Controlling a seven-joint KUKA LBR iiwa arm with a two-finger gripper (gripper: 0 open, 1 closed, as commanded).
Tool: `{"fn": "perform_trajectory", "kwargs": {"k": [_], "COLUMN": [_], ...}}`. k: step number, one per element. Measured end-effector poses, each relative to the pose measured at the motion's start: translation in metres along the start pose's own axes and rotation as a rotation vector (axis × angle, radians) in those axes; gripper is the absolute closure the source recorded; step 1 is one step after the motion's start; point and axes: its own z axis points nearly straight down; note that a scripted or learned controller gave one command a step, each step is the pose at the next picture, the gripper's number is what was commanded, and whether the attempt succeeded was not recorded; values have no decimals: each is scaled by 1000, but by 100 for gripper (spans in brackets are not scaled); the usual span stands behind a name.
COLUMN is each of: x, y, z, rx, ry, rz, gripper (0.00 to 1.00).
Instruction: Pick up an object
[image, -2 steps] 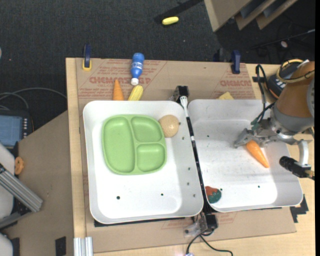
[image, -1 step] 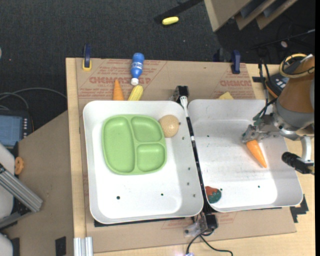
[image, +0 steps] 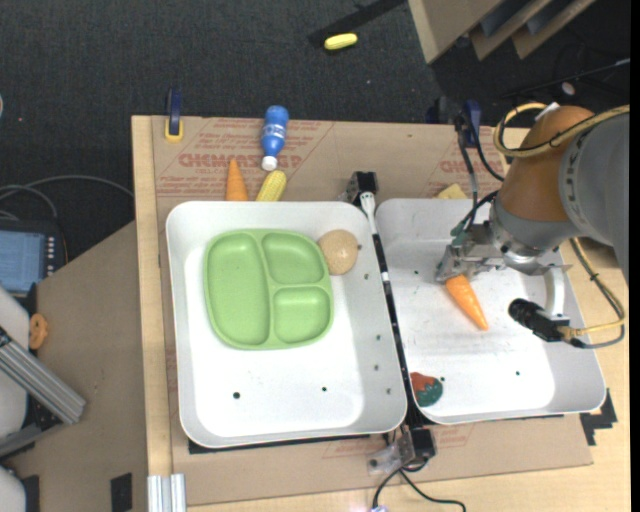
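gripper (image: 462, 268) over carrot (image: 467, 301) mid right bin (image: 500, 400) | claw state: cannot tell | risk: tapered carrot rolling, slipping free

Red print on the cardboard sheet (image: 330, 140) under the bins, possibly "CHEMSAFE", too blurred to confirm

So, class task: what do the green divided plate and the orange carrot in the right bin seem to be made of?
Green divided plate: likely moulded plastic, matte, uniform colour with soft rounded compartment edges. Carrot: probably a plastic toy, smooth and evenly orange, though the view leaves that open.
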Motion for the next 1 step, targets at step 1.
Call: {"fn": "perform_trajectory", "kwargs": {"k": [1], "x": [72], "y": [-43], "z": [-107], "rx": [-10], "ry": [1], "rz": [-1], "gripper": [100]}}
